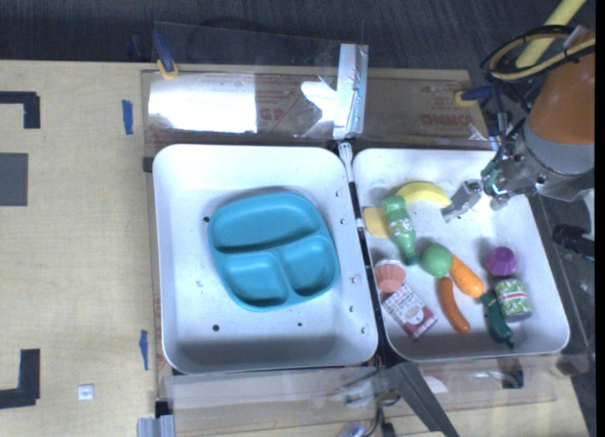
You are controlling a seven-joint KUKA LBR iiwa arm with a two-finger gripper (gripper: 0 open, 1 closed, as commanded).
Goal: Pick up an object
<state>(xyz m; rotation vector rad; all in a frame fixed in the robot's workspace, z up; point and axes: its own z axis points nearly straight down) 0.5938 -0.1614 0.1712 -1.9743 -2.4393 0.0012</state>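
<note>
Fingers (465, 197) of the grey arm's tool hang over the right white bin (553, 331)'s far part, just right of a yellow plastic banana (425, 194); I cannot tell their spread. A blue sectioned tray (272, 248) lies in the left bin.

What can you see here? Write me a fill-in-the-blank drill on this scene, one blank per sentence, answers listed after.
1. The blue divided tray lies in the ____ bin.
2. The tray has ____ compartments.
3. The gripper hovers over the right bin, nearest the ____ banana.
4. The round toy near the bin's right side is ____ in colour.

Missing words: left; three; yellow; purple
</note>
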